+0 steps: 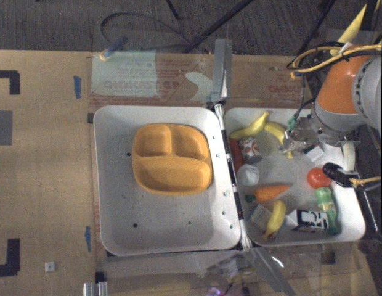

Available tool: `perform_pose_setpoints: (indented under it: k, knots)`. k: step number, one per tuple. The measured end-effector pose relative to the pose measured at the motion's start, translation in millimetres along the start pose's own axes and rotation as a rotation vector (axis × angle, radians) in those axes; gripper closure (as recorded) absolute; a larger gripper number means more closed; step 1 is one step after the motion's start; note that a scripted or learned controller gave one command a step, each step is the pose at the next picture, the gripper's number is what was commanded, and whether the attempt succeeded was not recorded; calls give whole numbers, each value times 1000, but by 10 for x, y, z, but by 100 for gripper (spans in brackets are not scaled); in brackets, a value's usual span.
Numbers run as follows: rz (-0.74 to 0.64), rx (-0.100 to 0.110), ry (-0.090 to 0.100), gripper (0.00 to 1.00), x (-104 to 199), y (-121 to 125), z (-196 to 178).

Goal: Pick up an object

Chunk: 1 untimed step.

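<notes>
My gripper [294, 139] hangs over the back of the right bin [357, 227], on the grey arm with its orange band [339, 91]. It sits just right of a yellow banana [275, 131], and from this angle I cannot see whether it touches it. A second banana [249, 128] lies further left. Below them are a small patterned can [249, 148], a white lump [247, 175], an orange carrot [271, 192] and a third banana [276, 217]. A red ball [316, 177], a green bottle [327, 206] and a black-and-white box [311, 219] lie at the right.
The left bin [111, 184] holds an orange divided plate [172, 158]. A metal divider [230, 165] runs between the two bins. Yellow and black cables [314, 54] loop behind the arm. A black bar [339, 174] juts over the right bin's right edge.
</notes>
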<state>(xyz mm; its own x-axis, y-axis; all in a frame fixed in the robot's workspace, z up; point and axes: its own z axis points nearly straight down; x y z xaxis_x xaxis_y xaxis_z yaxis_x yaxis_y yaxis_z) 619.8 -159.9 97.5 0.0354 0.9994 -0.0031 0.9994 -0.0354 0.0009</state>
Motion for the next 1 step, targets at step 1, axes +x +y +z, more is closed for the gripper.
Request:
perform_pose_setpoints:
  k: [1]
  knots:
    - [-209, -5, 1, 100, 555, -105, -771]
